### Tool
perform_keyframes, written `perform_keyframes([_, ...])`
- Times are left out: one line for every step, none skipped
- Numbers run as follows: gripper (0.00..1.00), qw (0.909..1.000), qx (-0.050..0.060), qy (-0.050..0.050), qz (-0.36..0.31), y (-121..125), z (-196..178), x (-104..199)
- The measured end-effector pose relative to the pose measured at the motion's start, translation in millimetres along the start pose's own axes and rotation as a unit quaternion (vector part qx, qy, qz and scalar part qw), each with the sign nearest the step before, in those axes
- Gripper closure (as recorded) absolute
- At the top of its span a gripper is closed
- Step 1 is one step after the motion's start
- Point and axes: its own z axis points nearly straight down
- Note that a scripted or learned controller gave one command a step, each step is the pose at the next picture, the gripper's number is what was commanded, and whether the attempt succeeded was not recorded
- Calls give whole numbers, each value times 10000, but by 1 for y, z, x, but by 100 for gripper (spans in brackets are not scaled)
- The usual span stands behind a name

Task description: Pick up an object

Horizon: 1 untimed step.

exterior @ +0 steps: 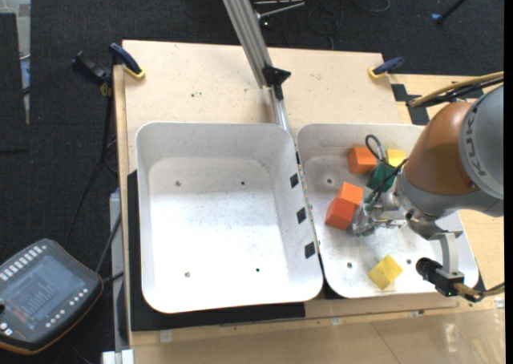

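Observation:
In the right bin (337, 274) lie an orange block (344, 205) near the middle, a second orange block (361, 159) further back, a yellow block (385, 272) near the front and a green piece (382, 177) with a yellow piece (395, 157) behind it. My gripper (367, 220) reaches down from the right and sits just right of the nearer orange block, touching or almost touching its side. The wrist hides the fingertips.
The left bin (212, 210) stands beside the right one, their rims meeting at the centre. A metal pole (244, 22) slants down to the back rim. A black cable (373, 146) loops over the right bin's rear. A pendant (40, 294) lies at front left.

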Motion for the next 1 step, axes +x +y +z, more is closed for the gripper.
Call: perform_keyframes([100, 10000, -23, -10, -11, 3, -43, -4])
